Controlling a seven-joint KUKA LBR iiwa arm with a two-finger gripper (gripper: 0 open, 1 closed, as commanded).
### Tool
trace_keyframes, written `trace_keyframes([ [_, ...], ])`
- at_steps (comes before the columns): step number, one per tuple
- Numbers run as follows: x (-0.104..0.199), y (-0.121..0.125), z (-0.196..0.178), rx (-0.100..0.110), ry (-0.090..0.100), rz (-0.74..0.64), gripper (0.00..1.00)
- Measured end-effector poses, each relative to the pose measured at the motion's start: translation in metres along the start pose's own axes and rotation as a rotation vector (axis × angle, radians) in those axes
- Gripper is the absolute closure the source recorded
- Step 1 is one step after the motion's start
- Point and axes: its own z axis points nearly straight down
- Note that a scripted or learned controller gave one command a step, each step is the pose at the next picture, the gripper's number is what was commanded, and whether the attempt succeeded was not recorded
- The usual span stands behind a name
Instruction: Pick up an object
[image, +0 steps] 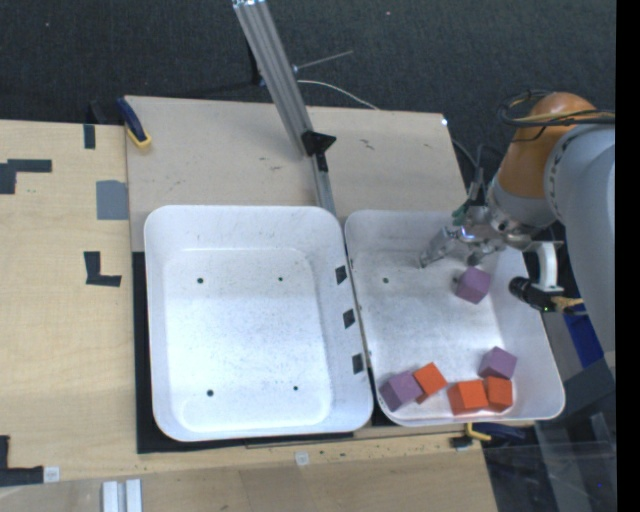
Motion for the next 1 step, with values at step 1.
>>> trace_keyframes([
  [1,-0.0011,-0.0743,-0.0004,-0.004,0.0,0.001,0.0],
])
